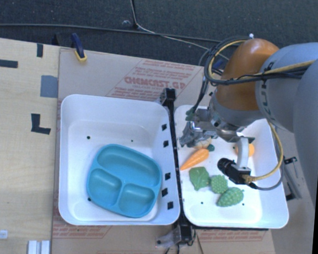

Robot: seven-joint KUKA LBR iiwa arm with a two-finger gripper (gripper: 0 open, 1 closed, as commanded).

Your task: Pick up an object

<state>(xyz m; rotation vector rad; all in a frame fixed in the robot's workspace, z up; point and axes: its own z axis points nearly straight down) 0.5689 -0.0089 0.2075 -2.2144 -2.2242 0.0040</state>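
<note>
The gripper (198,138) is hovering over an orange carrot (194,159) in the right bin (267,213), its jaw state indiscernible.

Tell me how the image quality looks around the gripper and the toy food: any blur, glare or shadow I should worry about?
Camera view: lighting is even and soft, with no harsh glare on the right bin; the gripper is somewhat blurred and sits in the arm's shade; the carrot and green toys read clearly; the blue tray is sharp with faint sheen.
</note>
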